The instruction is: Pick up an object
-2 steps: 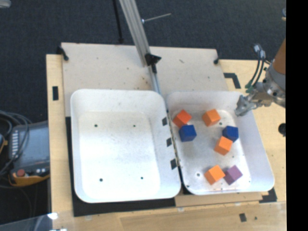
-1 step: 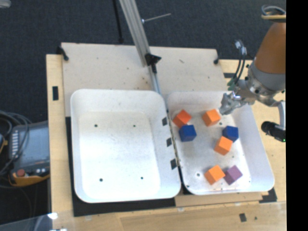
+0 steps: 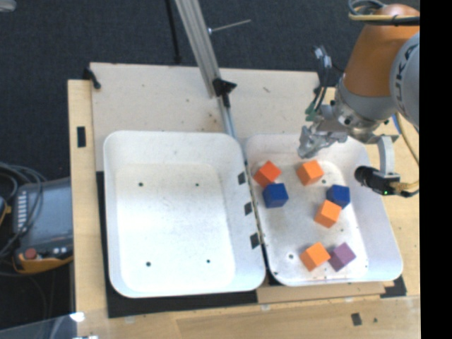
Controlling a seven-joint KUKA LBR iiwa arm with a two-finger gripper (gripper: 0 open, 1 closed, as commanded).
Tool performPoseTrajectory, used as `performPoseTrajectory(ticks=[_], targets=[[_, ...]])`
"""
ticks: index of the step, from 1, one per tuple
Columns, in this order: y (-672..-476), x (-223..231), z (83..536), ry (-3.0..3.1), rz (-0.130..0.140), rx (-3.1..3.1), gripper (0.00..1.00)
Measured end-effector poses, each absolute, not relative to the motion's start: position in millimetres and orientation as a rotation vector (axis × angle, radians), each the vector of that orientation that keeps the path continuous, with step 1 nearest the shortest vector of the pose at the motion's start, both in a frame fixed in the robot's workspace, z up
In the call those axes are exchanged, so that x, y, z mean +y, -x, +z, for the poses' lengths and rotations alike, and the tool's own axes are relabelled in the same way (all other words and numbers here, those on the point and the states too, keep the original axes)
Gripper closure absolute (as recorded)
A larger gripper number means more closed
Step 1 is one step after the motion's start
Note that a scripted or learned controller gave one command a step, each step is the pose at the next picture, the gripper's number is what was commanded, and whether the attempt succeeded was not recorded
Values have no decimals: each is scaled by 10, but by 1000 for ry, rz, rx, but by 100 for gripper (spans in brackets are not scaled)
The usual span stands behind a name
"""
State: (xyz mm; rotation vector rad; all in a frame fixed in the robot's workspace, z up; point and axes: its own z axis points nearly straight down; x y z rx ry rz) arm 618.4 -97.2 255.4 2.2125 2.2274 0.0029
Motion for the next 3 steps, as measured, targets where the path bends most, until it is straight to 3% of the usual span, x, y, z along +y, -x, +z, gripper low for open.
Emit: performPoseTrajectory(ticks=[3], targets=[[-6554,564,2555,-2213,3,2228,100]])
